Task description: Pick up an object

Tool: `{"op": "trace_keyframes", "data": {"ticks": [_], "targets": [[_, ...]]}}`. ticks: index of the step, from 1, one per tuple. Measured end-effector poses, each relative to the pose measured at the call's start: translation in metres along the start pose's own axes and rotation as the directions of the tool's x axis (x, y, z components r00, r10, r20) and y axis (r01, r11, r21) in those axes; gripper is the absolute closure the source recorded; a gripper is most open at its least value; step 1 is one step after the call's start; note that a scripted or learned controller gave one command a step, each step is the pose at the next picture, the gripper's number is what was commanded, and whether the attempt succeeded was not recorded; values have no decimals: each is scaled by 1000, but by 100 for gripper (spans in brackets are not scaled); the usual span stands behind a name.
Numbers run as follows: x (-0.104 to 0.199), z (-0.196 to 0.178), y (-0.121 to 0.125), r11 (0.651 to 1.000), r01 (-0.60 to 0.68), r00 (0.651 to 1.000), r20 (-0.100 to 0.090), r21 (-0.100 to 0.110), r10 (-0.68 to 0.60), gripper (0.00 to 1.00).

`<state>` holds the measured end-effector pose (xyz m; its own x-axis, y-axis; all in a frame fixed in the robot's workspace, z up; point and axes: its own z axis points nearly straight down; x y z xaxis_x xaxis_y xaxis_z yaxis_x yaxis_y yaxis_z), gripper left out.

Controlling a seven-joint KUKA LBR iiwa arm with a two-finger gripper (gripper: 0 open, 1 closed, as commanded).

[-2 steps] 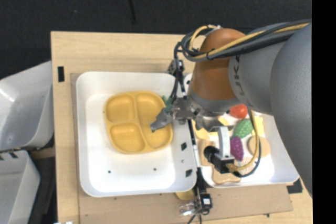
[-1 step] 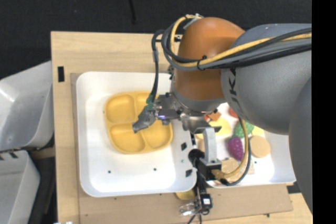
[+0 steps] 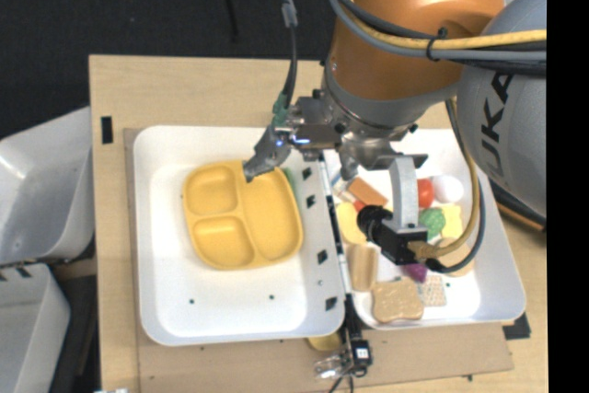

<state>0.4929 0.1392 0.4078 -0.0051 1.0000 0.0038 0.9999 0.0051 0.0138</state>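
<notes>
- Candidate objects: a heap of toy food in the right bin [image 3: 497, 290]. Visible items: a toast slice [image 3: 398, 300] at the near edge, a cracker [image 3: 433, 293] just beside it, a tan bread stick [image 3: 363, 265], an orange wedge [image 3: 368, 191], a red piece [image 3: 424, 192], a white round piece [image 3: 448, 188], a green piece [image 3: 432, 221] touching a yellow piece [image 3: 451, 221], and a small purple piece [image 3: 416, 272].
- Gripper [image 3: 260, 163]: over the left bin [image 3: 166, 290], tip at the far right corner of the yellow divided plate [image 3: 242, 213]. Cannot tell from this view how its claw is set; nothing seen between its tips.
- Plate: three compartments, lying flat in the middle of the left bin.
- Arm: orange band [image 3: 414, 5] and grey wrist hang above the divider between the bins, covering the far part of the right bin. A black bracket [image 3: 391, 235] hangs over the food heap.
- Bench [image 3: 184, 78]: light wood, both bins side by side, touching along the middle.
</notes>
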Motion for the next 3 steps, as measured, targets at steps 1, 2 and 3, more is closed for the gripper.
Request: {"op": "trace_keyframes", "data": {"ticks": [1,2,3], "targets": [[-1,-3,0,1000,8,1000,8,15,-8,100],[-24,106,31,1000,-6,1000,9,24,6,100],[23,136,-6,1000,1,1000,4,20,-1,100]]}}
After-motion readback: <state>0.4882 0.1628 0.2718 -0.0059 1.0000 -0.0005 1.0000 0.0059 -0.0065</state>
